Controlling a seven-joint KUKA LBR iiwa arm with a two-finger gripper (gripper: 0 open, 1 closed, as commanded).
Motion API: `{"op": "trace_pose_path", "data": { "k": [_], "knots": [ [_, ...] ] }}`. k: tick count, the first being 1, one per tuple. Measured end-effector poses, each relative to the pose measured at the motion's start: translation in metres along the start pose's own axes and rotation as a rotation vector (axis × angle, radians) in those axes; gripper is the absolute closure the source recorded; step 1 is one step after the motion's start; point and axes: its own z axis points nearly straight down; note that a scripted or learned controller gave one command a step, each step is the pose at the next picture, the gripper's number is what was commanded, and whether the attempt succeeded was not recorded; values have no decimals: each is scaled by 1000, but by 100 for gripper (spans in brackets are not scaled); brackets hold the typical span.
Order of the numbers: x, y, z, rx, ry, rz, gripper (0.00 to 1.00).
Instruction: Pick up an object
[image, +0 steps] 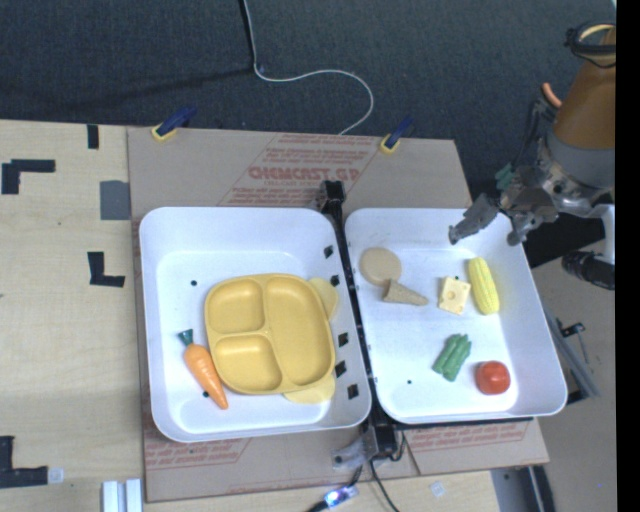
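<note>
- Corn cob (484, 286): lies below gripper (492, 226) in view, long axis running up-down.
- Gripper: fingers spread, nothing betw. them; you descend here.

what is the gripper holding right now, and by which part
Nothing is held. The gripper hangs open above the right bin's upper right corner, with no item between its fingers; the corn lies untouched below it.

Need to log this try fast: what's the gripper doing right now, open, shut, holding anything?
Gripper: open, fingers spread, nothing between them; it hangs over the right bin's top edge, above the corn cob.
</note>
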Motion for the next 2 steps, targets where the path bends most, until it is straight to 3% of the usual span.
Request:
{"op": "trace_pose_path", "data": {
  "k": [1, 2],
  "knots": [
    [0, 2, -7, -12, -2, -3, 0],
    [3, -8, 46, -7, -2, -3, 0]
  ]
}}
